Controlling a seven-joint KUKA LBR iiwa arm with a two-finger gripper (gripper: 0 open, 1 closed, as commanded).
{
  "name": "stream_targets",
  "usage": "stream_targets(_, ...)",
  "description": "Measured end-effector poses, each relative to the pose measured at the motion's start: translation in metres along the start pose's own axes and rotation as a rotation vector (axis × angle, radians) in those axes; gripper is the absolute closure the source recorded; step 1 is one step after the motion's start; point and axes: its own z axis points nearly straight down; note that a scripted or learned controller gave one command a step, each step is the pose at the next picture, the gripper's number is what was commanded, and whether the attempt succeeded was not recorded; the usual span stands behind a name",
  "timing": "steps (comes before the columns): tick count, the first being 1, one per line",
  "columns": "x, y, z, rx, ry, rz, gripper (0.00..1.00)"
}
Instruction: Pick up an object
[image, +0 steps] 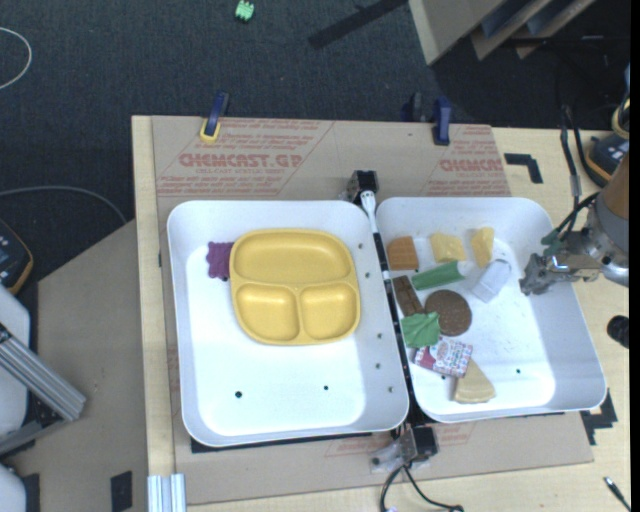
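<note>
The task looks not begun: the gripper (537, 274) hangs over the right bin (575, 340) edge, its grasp impossible to tell, and the objects (445, 310) lie untouched inside.

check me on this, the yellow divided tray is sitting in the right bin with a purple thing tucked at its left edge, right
Not quite. The camera view shows the yellow divided tray sitting in the left bin, not the right one. The rest holds: a purple thing is tucked at its left edge. The right bin holds the small mixed items instead.
</note>
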Motion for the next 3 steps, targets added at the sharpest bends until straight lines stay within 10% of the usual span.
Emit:
stream_targets(1, 0.000, 0.002, -0.022, 0.002, 0.001, 0.000, 1.00)
stream_targets(3, 0.102, 0.040, -0.020, 0.009, 0.006, -0.005, 1.00)
